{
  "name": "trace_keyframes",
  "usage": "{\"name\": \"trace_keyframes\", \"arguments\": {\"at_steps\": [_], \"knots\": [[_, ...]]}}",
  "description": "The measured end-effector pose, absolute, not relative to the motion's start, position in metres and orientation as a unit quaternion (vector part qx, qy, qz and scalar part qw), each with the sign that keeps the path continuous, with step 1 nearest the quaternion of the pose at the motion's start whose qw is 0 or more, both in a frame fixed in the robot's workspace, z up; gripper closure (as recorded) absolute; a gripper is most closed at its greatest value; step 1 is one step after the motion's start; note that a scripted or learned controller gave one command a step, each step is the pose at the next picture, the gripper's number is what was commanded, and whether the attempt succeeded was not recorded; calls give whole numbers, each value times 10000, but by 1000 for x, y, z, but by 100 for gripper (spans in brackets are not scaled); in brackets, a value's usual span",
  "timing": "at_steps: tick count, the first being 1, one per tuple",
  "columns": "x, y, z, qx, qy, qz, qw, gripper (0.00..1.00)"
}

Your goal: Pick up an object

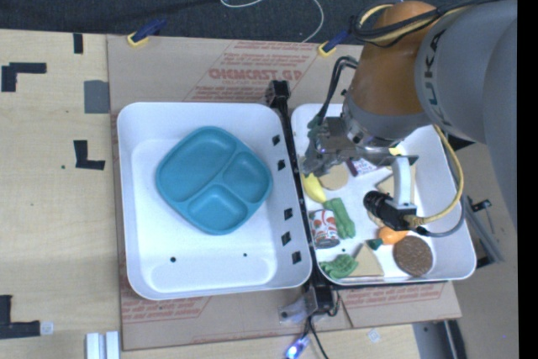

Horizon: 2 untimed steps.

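So the arm (395,71) reaches in over the right bin (433,172) and the gripper (321,151) is down near that bin's left wall, toward the far-left corner. Honestly can't tell from this angle whether it's open or closed, the wrist bulk covers too much. Nothing visibly sits in it, so the pick doesn't look done.

All the small stuff is in the right bin. A banana (313,187) lies against the left wall just on the near side of the gripper, close enough that it's probably the target, though that's a guess. Next to it, further toward the near edge, is a green veggie thing (339,216), then a small can (324,228) hugging the left wall. A leafy green piece (340,266) sits by the near edge, a brown round cookie (414,256) is in the near-right corner, and a little orange carrot (390,236) is just beside it.

The left bin (143,181) holds a blue divided plate (214,179) in the middle, well apart from the gripper.

Progress-wise: the approach is about there. What's left is the actual grab and the lift, basically the whole hard part. The banana being tight to the wall could make it a fiddly grab.
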State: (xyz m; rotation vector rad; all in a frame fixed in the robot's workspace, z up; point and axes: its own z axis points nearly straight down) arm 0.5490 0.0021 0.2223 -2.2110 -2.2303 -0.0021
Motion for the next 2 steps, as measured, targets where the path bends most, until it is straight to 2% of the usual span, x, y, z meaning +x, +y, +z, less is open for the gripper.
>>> {"name": "trace_keyframes", "arguments": {"at_steps": [1,2], "knots": [[512,-23,303,-7076,-7066,-17,-20,100],[491,34,269,-7051,-7091,16,23,100]]}}
